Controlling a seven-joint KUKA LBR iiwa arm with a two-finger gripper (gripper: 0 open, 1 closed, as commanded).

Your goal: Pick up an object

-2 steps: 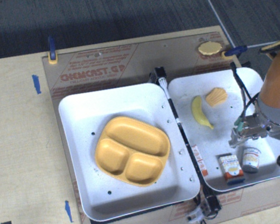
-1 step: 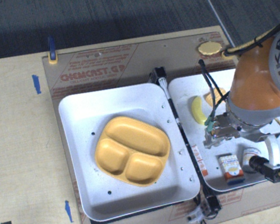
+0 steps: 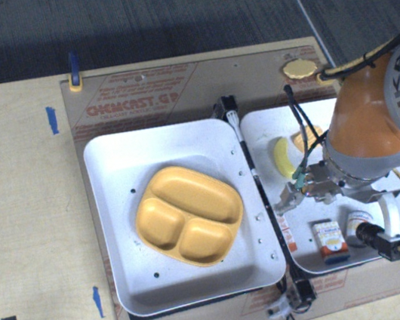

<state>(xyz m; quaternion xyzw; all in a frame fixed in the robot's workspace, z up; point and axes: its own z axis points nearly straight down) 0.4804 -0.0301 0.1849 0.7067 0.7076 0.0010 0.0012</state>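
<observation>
In the left bin (image 3: 113, 209) lies a yellow three-compartment plate (image 3: 188, 214), right side up. The right bin (image 3: 264, 132) holds a yellow banana-like piece (image 3: 283, 156), an orange piece (image 3: 307, 139) half hidden behind the arm's cables, and a small red and white box (image 3: 329, 238) near the front wall. My gripper (image 3: 296, 193) hangs low over the right bin's left side, just in front of the banana piece and behind the box. Nothing can be seen held in it.
The grey and orange arm (image 3: 367, 130) covers the right bin's right half. A yellow disc (image 3: 300, 69) lies on the bench behind the bins. A divider with black cables (image 3: 232, 115) runs between the two bins.
</observation>
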